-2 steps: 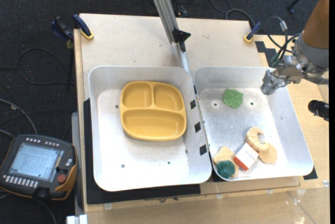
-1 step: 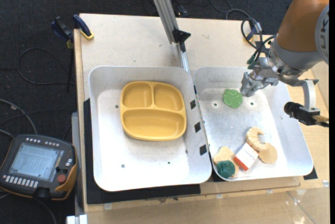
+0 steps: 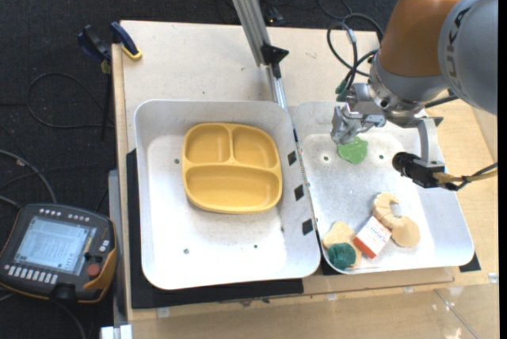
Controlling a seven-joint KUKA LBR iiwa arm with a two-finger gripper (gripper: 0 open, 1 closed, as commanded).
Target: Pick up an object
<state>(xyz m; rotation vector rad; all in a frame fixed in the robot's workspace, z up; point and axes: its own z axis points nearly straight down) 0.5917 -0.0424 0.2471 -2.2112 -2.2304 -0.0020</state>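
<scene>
Dark carpet strewn with cables surrounds a pale bench (image 3: 198, 64) that carries two shallow white bins side by side. On the left bin (image 3: 158, 250) sits a yellow divided tray (image 3: 232, 168), well apart from the arm. On the right bin (image 3: 444, 238) the loose items lie: a light green object (image 3: 354, 150) near the far edge, and toward the near edge a cluster of a tan piece (image 3: 337, 234), a dark green piece (image 3: 342, 254), a small red and white box (image 3: 372, 238) and two beige pieces (image 3: 396, 222).

Reaching in from the right, the gripper (image 3: 348, 131) hangs low directly above the light green object, touching or just short of it. Whether it is released or clenched cannot be told from this angle, and nothing is plainly seen between its fingers.

As a judgement, the approach looks done and the grasp is at hand; the object rests on the bin floor, so closing, lifting and confirming the hold all remain.
</scene>
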